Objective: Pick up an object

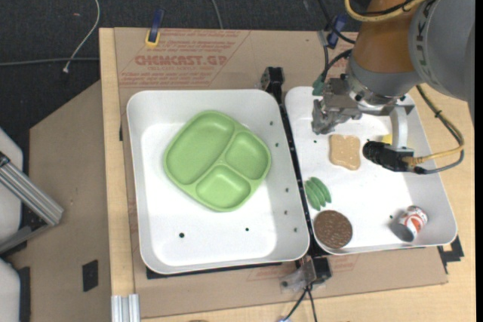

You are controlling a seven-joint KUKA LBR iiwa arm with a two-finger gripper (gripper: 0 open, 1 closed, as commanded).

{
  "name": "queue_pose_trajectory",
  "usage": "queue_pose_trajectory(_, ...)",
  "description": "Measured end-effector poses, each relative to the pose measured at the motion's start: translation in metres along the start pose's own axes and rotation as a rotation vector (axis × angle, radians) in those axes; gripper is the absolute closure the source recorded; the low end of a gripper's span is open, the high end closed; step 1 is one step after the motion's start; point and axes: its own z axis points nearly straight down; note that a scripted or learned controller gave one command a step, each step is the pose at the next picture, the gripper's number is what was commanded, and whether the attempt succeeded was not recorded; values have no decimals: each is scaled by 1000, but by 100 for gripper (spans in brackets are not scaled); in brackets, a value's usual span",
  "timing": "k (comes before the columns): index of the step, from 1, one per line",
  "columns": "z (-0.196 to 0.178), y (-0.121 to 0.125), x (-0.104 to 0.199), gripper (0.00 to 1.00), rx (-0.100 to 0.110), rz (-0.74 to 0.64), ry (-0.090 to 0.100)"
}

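In the right bin lie a tan slice of toast, a green leafy piece, a round brown patty at the front rim, and a small red, white and grey object at the front right. My gripper hangs over the back left of this bin, just left of and behind the toast. Nothing shows between its fingers.
The left bin holds a green divided plate near its middle. The two bins meet along a dark seam. Cardboard lies under both bins, and cables run across the dark floor behind.
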Motion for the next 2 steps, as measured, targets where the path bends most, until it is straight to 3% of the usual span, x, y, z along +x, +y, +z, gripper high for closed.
queue_pose_trajectory(2,-1,-2,93,100,-3,0,-1)
